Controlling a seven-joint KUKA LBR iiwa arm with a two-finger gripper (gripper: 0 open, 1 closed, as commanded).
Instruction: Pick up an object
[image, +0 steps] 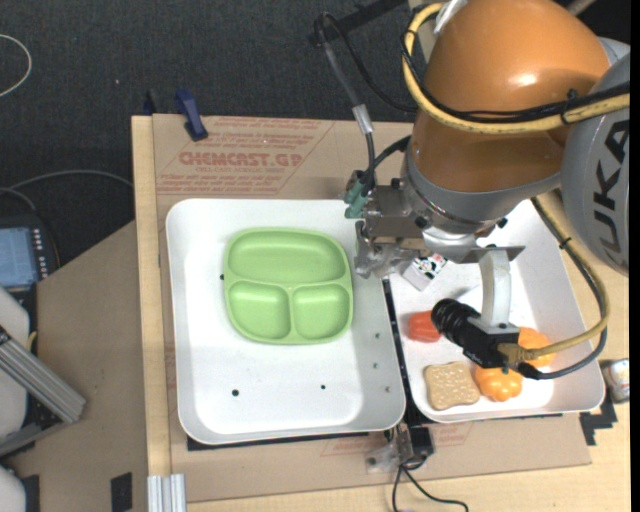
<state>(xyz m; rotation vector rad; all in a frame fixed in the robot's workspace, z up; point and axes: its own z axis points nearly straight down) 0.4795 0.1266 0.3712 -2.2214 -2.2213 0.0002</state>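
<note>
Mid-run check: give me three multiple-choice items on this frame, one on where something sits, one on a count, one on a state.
1. Where is the green plate?
A. in the view's left bin
B. on the cardboard behind the bins
C. on the dark floor

2. How many compartments does the plate have?
A. two
B. three
C. five

3. How is the toast slice?
A. lying flat on the floor of the right bin
B. standing on the plate
C. lifted above the bins

Answers:
1 A, the plate rests on that bin's white floor.
2 B, one wide compartment sits above two smaller ones.
3 A, it lies flat near the bin's front edge, beside the orange piece.
</note>
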